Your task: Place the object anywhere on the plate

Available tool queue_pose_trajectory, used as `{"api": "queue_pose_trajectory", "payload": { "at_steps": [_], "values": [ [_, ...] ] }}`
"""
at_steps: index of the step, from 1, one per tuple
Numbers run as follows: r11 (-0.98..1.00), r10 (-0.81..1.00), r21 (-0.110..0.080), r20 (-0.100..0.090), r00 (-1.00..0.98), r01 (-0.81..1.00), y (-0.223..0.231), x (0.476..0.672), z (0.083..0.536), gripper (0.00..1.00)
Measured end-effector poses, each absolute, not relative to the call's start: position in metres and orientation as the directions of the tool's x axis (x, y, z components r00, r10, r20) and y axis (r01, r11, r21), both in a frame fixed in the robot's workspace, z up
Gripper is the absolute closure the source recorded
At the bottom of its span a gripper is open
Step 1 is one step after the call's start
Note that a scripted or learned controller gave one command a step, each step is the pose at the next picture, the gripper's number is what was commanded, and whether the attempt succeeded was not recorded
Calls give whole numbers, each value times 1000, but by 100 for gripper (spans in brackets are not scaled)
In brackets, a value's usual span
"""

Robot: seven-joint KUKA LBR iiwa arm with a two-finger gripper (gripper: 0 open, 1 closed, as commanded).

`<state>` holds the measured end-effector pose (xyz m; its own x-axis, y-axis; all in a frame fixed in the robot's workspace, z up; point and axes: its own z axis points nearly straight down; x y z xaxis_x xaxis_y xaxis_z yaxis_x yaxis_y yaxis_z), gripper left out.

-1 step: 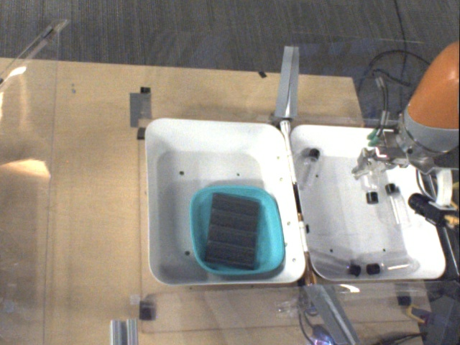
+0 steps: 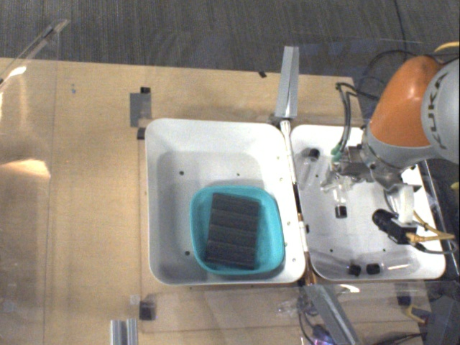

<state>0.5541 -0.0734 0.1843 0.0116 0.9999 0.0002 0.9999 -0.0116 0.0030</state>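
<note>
- The table (image 2: 86, 214) was light wood and carried two shallow white bins side by side, the left bin (image 2: 162, 192) larger in the view than the right bin (image 2: 424, 264).
- A teal plate (image 2: 272, 221) (square, with rounded corners and a raised rim) lay in the left bin, toward its near right corner.
- The object (image 2: 232, 230), a dark grey ribbed block, lay flat on the plate, roughly centred and slightly tilted, with its ridges running across its width.
- The arm (image 2: 410, 113), grey with an orange band, reached in from the right and hung over the right bin, well apart from the plate and the object.
- The gripper (image 2: 339, 192) pointed down over the left part of the right bin; its parts were small and pale against the white floor, so whether it was apart or together could not be told, and nothing could be seen clamped in it.
- A few small dark items (image 2: 361, 269) sat on the right bin's floor near its front edge, and another small dark piece (image 2: 341, 211) showed just below the gripper.
- A grey metal bar (image 2: 288, 85) stood at the back where the two bins met.
- Cables (image 2: 420, 234) trailed beside the arm at the right side of the right bin.
</note>
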Motion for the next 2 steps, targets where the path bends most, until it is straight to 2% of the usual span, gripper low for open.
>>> {"api": "queue_pose_trajectory", "payload": {
  "at_steps": [1, 2],
  "values": [
    [-66, 998, 6, 1, 66, 998, 16, 565, 189, 100],
    [118, 993, 3, 1, -118, 993, 74, 544, 184, 100]
  ]
}}
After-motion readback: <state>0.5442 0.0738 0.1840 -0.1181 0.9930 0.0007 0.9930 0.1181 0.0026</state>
